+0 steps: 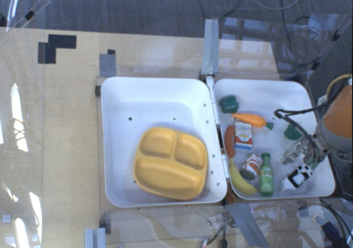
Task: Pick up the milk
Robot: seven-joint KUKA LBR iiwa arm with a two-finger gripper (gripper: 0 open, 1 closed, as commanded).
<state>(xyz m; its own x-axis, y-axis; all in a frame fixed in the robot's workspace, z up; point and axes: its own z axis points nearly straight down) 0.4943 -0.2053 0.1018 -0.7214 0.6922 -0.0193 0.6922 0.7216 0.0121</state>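
The milk (243, 135) is a small white carton with red and blue print. It lies flat in the middle of the right bin (309, 98), just below a carrot (251, 120) and beside a reddish sausage (229, 141). My gripper (301, 157) hangs low over the bin's right side, well to the right of the milk and apart from it. The arm's orange band (337, 114) is at the view's right edge. Nothing from the bin is seen in the gripper.
The right bin also holds a green pepper (228, 103), a banana (241, 179), a can (251, 165), a green bottle (266, 174), a small dark green item (292, 131) and a black-and-white piece (300, 176). A yellow compartment plate (171, 163) lies in the left bin (127, 103).
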